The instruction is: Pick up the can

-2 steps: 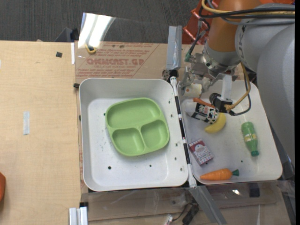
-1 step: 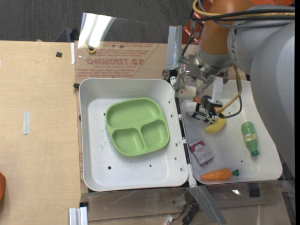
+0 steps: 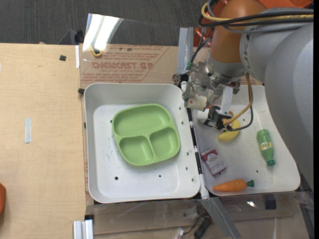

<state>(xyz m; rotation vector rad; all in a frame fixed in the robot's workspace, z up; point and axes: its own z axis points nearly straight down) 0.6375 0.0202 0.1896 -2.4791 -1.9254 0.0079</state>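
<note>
Nearest me, right bin: one orange carrot with a green tip, lying along the near wall. Just beyond it is the can, small, lying on its side near the divider between the bins. It has a maroon and white label with a pale edge, the print too small to read. It is apart from the carrot and touches nothing else.

Left bin: one light green plate with three compartments, roughly centred on the bin floor.

Farther back in the right bin: one green bottle with a yellow label, lying down toward the right side. There is also one yellow banana mid-bin.

Just past the banana, the jaws hang low over the far left part of the right bin, close to the divider. They are well apart from the can. Cables and fittings clutter them, so I cannot tell whether they are released or clenched. The grey arm with its orange band comes in from the right.

Behind the bins, a printed cardboard sheet lies flat on the wooden worktop.

Count: two bins, one plate, one can, one carrot, one banana, one bottle.
</note>
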